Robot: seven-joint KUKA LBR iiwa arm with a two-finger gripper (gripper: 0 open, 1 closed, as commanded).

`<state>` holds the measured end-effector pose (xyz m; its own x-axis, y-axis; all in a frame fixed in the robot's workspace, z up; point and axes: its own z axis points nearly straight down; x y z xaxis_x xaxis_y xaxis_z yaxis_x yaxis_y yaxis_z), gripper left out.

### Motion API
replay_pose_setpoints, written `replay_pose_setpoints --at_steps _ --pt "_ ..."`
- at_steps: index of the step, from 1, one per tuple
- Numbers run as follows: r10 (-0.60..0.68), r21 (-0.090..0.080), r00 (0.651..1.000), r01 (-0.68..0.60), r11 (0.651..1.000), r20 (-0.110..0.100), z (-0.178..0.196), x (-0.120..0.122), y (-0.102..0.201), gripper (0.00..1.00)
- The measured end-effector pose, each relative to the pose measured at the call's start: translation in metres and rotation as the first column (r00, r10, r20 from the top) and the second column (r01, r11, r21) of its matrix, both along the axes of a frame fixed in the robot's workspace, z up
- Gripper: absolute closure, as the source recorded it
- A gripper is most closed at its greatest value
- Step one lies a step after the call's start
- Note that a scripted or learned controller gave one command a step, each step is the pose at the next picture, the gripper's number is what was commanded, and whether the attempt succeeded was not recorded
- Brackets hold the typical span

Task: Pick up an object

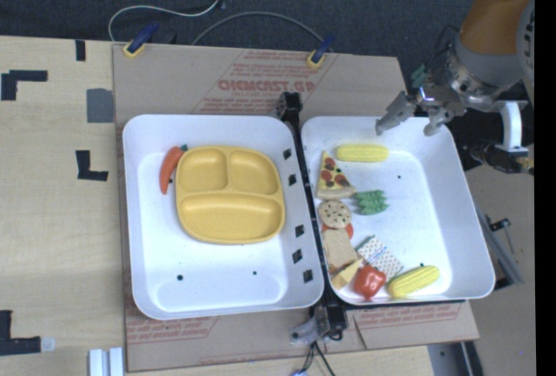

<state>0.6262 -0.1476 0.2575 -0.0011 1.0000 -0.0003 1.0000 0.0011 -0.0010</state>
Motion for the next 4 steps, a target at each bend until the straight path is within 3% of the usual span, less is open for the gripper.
replay_pose_setpoints --at_steps 1,2,4 --pt "0.003 -0.005 1.0 -0.003 1.0 0.007 -0.155 0.039 0.024 0.0" --pt "0.003 -0.008 1.0 -0.002 1.0 0.029 -0.151 0.041 0.039 0.0" --pt "-0.001 -0.003 1.0 0.001 1.0 0.0 -0.173 0.042 0.049 0.0"
